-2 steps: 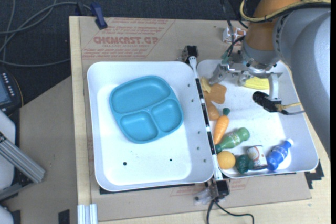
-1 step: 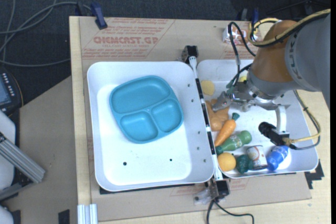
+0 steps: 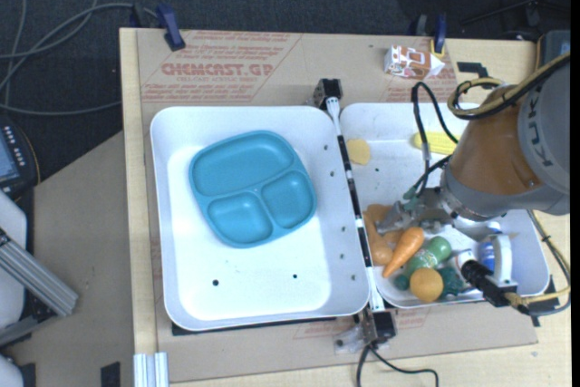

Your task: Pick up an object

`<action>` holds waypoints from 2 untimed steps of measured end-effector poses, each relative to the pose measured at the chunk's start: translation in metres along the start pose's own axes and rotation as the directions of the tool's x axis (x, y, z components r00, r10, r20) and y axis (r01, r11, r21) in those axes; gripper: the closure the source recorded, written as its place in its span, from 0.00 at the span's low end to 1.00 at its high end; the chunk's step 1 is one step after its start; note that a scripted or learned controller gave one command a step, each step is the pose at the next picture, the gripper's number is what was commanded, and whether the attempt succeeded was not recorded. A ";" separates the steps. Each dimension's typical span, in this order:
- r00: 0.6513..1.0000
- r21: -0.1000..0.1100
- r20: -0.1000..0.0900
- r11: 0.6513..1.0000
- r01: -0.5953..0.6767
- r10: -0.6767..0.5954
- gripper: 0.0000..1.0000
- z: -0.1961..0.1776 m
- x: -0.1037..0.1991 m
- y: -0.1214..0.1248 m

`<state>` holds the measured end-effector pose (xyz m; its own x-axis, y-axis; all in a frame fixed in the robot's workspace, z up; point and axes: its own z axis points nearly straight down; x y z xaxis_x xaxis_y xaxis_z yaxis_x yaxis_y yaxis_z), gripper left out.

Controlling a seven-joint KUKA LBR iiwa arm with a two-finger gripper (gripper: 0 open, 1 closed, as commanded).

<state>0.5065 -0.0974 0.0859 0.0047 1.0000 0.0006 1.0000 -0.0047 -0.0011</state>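
A: The pincer (image 3: 405, 215) sits low in the right bin (image 3: 390, 127), over the carrot (image 3: 404, 250); how far it gapes, one cannot tell.
B: So the reach is under way, nothing lifted. Next it should close on the carrot and rise.
A: The tabletop (image 3: 227, 59) reads "CHEMCAST GP".

Bright, even light; slight softness.

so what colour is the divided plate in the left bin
Light blue plate, shown in the camera view.
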 end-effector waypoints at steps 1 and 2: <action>1.000 -0.004 0.001 1.000 0.002 -0.002 0.00 0.000 -0.010 -0.027; 1.000 -0.006 0.002 1.000 0.008 -0.008 0.00 0.001 0.005 0.028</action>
<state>0.5349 -0.0923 0.0851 -0.0036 1.0000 -0.0012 1.0000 0.0036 0.0054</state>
